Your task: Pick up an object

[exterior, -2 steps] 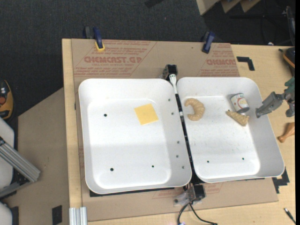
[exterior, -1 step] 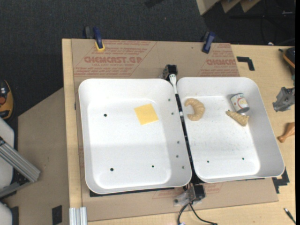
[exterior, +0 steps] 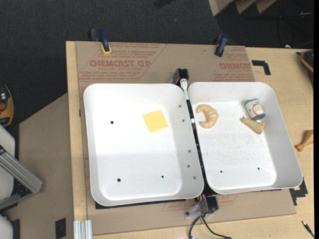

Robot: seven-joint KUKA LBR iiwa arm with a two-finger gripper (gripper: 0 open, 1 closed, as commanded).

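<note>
Whether the gripper is spread or pressed together cannot be told here.

The right bin [exterior: 239, 158], on the side the arm reaches in from, holds three things, all in its far half. A small can [exterior: 254, 108] with a pale label sits near the far right corner, tilted. Just in front of it, touching or nearly touching, lies a tan wedge-shaped piece [exterior: 253, 125]. Well apart from these, close to the bin's left wall, lies a curved tan pastry [exterior: 207, 115] shaped like a croissant, its open side facing left. The near half of this bin is bare white apart from small dark dots.

The left bin [exterior: 134, 163] holds one thing: a flat yellow square [exterior: 155, 121], lying slightly turned, right of centre and toward the far side. Sunlight brightens the near half of this bin.

The two bins sit side by side with their inner rims touching along a dark seam. A black clip [exterior: 181, 76] sits at the far end of that seam, and a small black fitting with a cable [exterior: 205, 210] sits at the near end.

Both bins rest on a brown board [exterior: 149, 59] with red print, held at its far edge by two blue clamps [exterior: 104, 39], one left and one right. A metal rail [exterior: 20, 171] lies off the board at the lower left, over dark carpet [exterior: 45, 14].
</note>
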